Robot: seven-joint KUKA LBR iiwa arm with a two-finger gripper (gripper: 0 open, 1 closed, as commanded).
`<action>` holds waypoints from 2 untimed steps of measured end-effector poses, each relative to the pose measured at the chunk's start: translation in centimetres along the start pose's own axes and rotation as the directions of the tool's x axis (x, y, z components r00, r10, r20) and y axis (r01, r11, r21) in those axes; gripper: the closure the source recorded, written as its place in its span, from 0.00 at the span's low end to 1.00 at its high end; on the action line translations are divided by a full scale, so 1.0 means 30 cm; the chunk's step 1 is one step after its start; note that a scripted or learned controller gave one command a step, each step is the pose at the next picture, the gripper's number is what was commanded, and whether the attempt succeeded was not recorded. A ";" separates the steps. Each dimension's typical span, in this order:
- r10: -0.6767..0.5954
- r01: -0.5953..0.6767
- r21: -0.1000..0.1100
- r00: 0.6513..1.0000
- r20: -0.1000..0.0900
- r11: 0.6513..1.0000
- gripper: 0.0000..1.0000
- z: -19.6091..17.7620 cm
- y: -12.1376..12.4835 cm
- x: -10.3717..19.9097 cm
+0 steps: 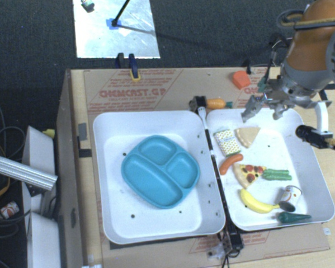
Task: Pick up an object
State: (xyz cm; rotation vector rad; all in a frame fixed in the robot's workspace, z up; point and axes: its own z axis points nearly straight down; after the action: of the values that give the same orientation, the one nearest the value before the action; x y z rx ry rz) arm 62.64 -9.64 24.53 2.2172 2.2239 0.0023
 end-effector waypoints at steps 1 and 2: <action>0.003 -0.003 0.005 1.000 0.000 1.000 0.00 0.454 -0.135 -0.132; 0.000 0.000 -0.003 1.000 0.002 1.000 0.00 0.276 -0.033 -0.165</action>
State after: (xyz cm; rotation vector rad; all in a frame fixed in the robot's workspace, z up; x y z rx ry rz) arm 61.68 -14.58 16.23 2.2152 2.2215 0.0036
